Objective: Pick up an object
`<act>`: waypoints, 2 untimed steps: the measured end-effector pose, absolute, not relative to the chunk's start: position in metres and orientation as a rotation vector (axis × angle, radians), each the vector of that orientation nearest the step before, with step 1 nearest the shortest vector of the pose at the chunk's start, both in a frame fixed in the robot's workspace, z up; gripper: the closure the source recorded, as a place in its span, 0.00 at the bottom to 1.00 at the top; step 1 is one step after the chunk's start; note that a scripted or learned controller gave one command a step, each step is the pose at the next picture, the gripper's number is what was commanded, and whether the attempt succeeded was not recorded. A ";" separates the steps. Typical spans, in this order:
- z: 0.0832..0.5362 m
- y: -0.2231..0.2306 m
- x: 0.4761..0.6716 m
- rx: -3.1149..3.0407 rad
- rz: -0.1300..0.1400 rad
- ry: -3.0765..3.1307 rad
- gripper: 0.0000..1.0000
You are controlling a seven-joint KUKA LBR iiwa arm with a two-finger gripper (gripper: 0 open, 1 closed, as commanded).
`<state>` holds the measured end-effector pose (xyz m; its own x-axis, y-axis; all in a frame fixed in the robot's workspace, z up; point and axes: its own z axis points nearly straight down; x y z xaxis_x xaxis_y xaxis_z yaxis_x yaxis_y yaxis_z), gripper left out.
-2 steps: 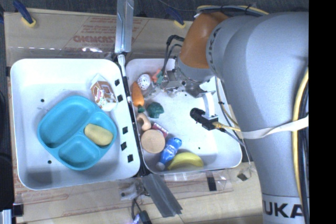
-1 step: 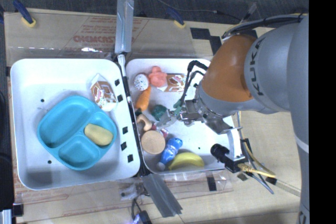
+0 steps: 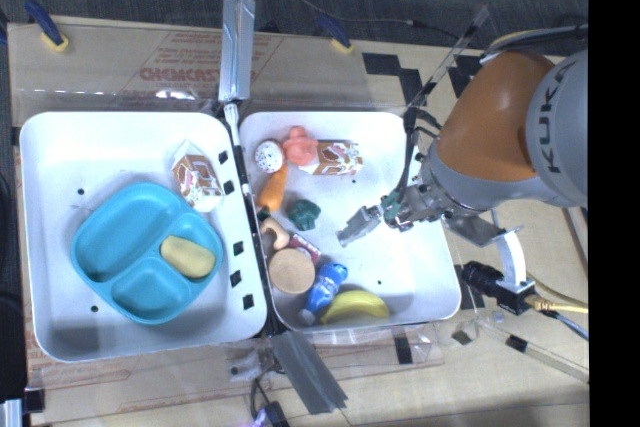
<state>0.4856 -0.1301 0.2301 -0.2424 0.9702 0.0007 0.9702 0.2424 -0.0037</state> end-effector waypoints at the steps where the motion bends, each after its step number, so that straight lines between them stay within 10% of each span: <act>1: 0.135 -0.118 0.475 -1.877 0.007 -2.505 0.00; 2: 0.142 -0.153 0.477 -1.986 0.004 -2.429 0.00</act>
